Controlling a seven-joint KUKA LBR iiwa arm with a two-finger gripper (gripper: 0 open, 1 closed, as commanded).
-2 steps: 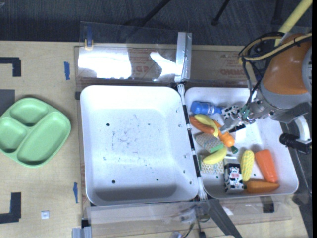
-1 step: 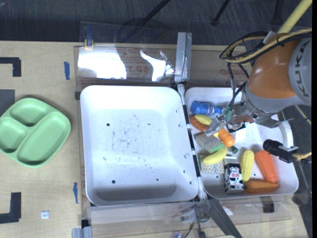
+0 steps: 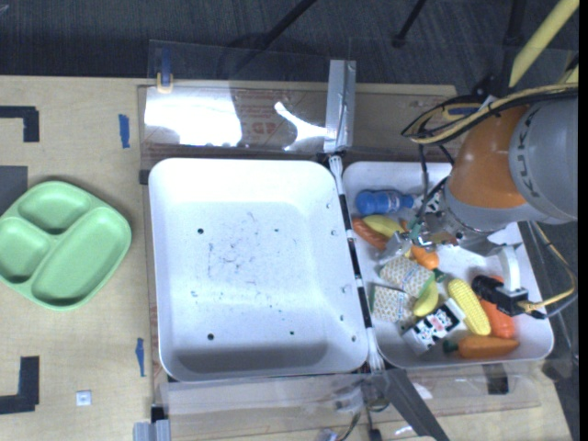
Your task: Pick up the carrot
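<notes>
Partly hidden, tool (image 3: 419, 237) low over cluttered right bin (image 3: 537, 349)

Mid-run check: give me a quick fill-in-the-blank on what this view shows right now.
1. The toys, including the corn cob, lie in the ____ bin.
2. On the bench left of both bins sits a ____ divided plate.
3. The band on the arm is ____.

Missing words: right; green; orange.
</notes>
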